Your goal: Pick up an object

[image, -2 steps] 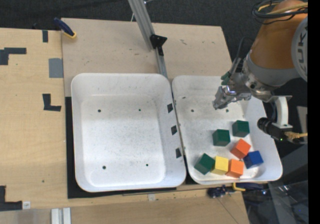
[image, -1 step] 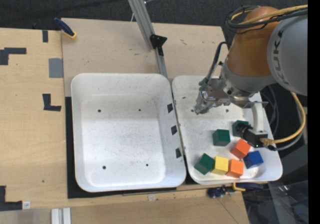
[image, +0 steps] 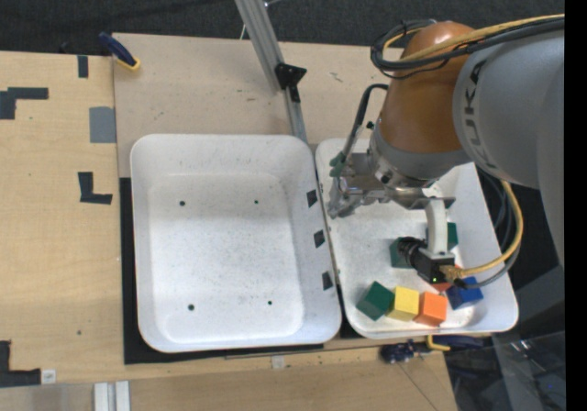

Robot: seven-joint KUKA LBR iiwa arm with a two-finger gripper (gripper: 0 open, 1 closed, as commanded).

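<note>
Blocks sit in a row at the near edge of the right bin (image: 491, 216): a green block (image: 374, 300), a yellow block (image: 405, 303) touching it, an orange block (image: 433, 307) against the yellow one, and a blue block (image: 465, 293) just beyond the orange, close to the bin's right rim. A darker green block (image: 401, 252) lies a little farther back, partly hidden behind the black fitting on the arm's cable.

The arm (image: 459, 106) reaches in from the right and hangs over the far half of the right bin, its orange band turned toward the camera. The claw (image: 347, 198) points down near the bin's left wall, well apart from the row of blocks. Whether the claw is wide or narrow cannot be told from this angle, and nothing can be seen between its tips.

The left bin (image: 220, 239) lies beside the right one on the desk (image: 55, 216); a slanted metal pole (image: 261, 28) crosses above them.
</note>
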